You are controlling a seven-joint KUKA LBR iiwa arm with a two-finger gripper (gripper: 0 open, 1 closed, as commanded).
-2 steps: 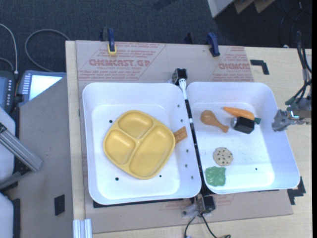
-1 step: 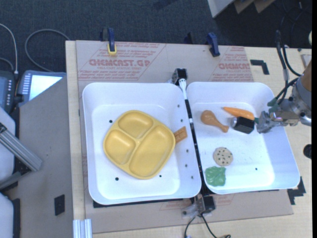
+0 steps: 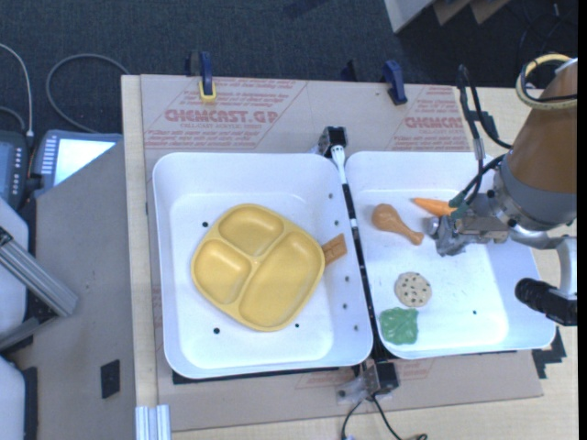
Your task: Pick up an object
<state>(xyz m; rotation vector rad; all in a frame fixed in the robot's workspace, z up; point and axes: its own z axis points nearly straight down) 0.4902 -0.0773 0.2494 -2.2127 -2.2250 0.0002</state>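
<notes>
Stage: approach, no pick made | end effector low in right bin, finger spacing cannot be told | carrot just beside it; drumstick, cookie lie loose.

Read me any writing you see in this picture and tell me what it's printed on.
"CHEMCAST GP", in red, on the brown protective sheet under the left bin; a smaller line beneath it is too blurred to read.
"CHEMCAST", red and cut off by the arm, on the same sheet behind the right bin.
No text is legible on the yellow plate or the food items.
</notes>
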